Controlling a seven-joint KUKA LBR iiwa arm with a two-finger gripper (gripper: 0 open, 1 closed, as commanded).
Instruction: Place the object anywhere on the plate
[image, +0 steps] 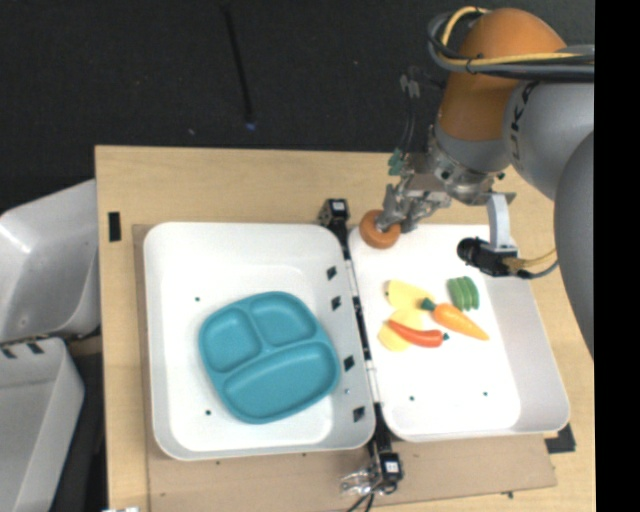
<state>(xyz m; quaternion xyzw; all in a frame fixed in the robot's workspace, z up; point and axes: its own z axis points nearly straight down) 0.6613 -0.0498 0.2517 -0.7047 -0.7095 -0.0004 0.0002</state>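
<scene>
Lying in the left bin (160, 300), the blue plate (267, 355) was bordered by bare white floor. Plastic foods were clustered mid right bin (520, 390). At its back-left corner, the end effector (392, 218) was seen pinching an orange-brown round object (379, 231).

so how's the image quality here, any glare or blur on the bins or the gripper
Camera view: lighting is even, with soft shadows; the white bins are bright and nearly washed out, yet the blue plate and toy carrot read clearly. The gripper looks slightly soft above a brown round object. The background is dark.
</scene>
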